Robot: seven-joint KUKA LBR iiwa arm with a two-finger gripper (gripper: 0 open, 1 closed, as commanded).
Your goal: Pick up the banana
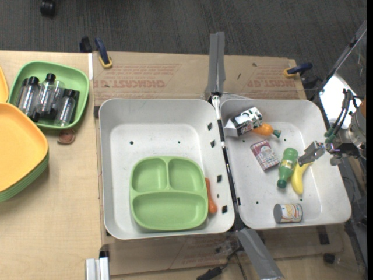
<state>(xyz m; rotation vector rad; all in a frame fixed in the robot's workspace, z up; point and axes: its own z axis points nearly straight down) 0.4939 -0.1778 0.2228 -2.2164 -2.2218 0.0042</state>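
Observation:
The yellow banana (298, 179) lies in the right bin (326, 214), towards its right side, right beside a green bottle (287, 167). My gripper (310, 154) reaches in from the right and hangs just above the banana's upper end. Its fingers look open, and nothing is held between them.
The right bin also holds a white box (245, 121), a small orange item (263, 129), a pink packet (265, 155) and a can (288, 213). In the left bin (116, 127) sit a green divided plate (169, 192) and an orange carrot (210, 197).

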